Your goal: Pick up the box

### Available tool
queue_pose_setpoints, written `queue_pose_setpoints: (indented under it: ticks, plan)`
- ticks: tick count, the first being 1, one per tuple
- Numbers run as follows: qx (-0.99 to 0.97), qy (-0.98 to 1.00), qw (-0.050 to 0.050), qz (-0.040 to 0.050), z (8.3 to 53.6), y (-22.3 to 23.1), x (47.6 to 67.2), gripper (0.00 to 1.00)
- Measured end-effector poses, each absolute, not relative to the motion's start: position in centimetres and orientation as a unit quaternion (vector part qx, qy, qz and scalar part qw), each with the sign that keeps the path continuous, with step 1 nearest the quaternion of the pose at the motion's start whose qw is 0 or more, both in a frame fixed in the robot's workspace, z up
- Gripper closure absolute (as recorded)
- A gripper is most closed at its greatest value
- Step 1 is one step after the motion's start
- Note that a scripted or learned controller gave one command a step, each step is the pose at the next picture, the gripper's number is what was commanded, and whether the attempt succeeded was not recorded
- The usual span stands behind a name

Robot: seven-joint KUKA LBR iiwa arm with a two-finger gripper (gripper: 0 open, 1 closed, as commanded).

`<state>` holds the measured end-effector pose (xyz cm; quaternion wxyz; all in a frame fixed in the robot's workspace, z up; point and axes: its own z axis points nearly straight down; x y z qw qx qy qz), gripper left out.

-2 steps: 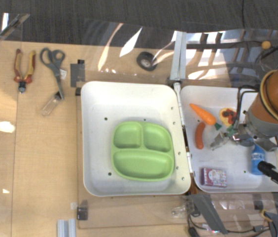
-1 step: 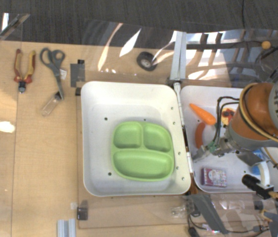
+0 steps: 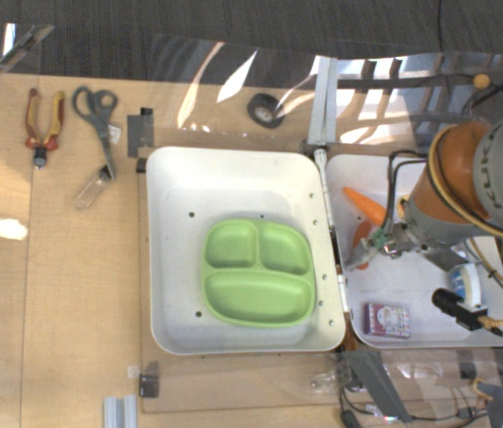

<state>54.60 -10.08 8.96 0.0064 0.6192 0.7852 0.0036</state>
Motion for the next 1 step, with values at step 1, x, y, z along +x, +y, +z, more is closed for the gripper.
queue_pose_setpoints:
  ticks: [1]
  plan:
    - [0.618, 0.786, 0.01, 0.0048, 10.02, -10.12, 54.89, 1.0]
